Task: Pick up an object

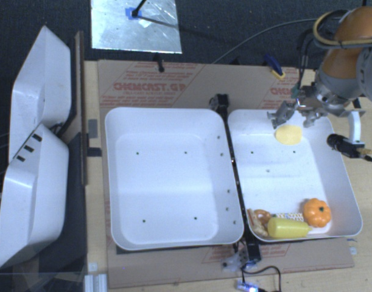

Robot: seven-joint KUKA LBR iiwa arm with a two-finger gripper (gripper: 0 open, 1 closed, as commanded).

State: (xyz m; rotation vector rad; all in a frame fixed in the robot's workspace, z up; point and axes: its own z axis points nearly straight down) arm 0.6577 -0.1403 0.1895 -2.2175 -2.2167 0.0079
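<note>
Two white bins side by side: left bin (pixel 167 175), right bin (pixel 338 184). KUKA arm (pixel 347 47) reaching in from right, gripper (pixel 294 115) at right bin's far end, fingers spread, nothing between them. Just below: flat pale-yellow disc (pixel 288 135), likely light, thin, slippery; best pinched across edges. Near corner: yellow cylinder (pixel 287 227), small orange pumpkin (pixel 317 212), pretzel-like piece (pixel 259 216).

Both white bins (pixel 173 175) are viewed from one fixed camera set high above the bench (pixel 149 81), tilted down toward twelve o'clock, far enough that the arm (pixel 350 47) is seen entering at two o'clock.
</note>
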